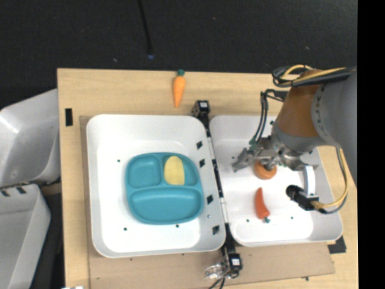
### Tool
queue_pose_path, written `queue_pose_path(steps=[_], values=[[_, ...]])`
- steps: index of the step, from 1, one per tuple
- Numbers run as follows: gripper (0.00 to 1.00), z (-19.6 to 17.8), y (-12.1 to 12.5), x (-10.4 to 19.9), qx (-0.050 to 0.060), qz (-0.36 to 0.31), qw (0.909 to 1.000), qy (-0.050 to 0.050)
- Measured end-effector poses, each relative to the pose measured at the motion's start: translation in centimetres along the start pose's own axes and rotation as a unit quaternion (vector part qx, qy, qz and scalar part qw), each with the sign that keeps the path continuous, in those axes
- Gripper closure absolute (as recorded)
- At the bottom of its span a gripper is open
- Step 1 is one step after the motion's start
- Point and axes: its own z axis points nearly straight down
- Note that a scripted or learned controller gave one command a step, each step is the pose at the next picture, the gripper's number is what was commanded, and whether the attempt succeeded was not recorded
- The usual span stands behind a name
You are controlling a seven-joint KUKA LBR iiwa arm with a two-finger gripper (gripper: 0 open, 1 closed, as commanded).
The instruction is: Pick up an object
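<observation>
— Any writing on anything? Labels, brand names?

— None I can make out from here. The blue tray (pixel 162 191) is plain, and so are both white bins.

— What could it pick up, then?

— In the right bin (pixel 240 224) there is a small round orange thing (pixel 264 171), like a toy fruit, sitting toward the middle. Nearer the front of that bin lies a red chili pepper (pixel 261 203), slim, with a green stub at its lower end. The two are near each other but apart.

— And the left bin (pixel 102 221)?

— It carries the blue tray, which has three compartments. A pale yellow oval piece (pixel 174 170) sits in the upper right compartment. A toy carrot (pixel 178 88) lies on the bare wooden surface (pixel 120 89) behind the bins, green top pointing away.

— Where is the tool?

— The tool (pixel 263 160) is down over the round orange thing, right at its top. The wrist with its orange band covers much of it, so I cannot tell how its grip stands, or whether it has hold of the fruit.
</observation>
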Motion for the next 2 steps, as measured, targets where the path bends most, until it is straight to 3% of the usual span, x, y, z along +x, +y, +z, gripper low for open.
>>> queue_pose_path(steps=[1,2], values=[[1.00,-1.3,0.2,-0.3,-0.004,0.003,1.0000,-0.002],[1.00,-6.7,-0.6,-0.2,0.003,0.002,1.0000,0.001]])
